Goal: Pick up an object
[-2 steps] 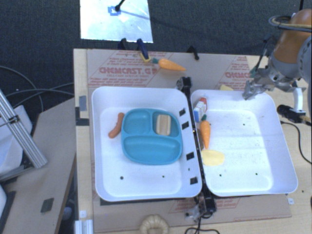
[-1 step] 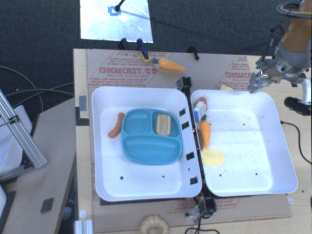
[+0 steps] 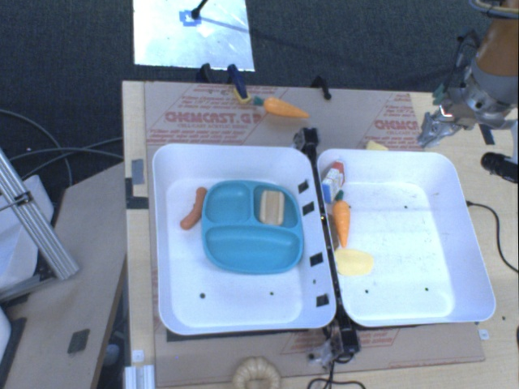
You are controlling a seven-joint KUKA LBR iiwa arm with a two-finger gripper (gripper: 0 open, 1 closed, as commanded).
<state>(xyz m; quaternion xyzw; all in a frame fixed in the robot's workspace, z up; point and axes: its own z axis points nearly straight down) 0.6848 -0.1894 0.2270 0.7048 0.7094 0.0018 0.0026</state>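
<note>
Currently parked at 1 o'clock, gripper (image 3: pixel 430 130) off right bin's (image 3: pixel 454 241) rim, jaws apart, holding nil. Carrot (image 3: pixel 341 221) at bin's 9 o'clock wall, likely awkward grab.

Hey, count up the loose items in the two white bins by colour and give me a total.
Orange: 2, sausage, carrot
Blue: 1, divided plate
Tan: 1, bread slice
Yellow: 1, flat piece
White, red and blue: 1, small carton
Total: 6
</note>
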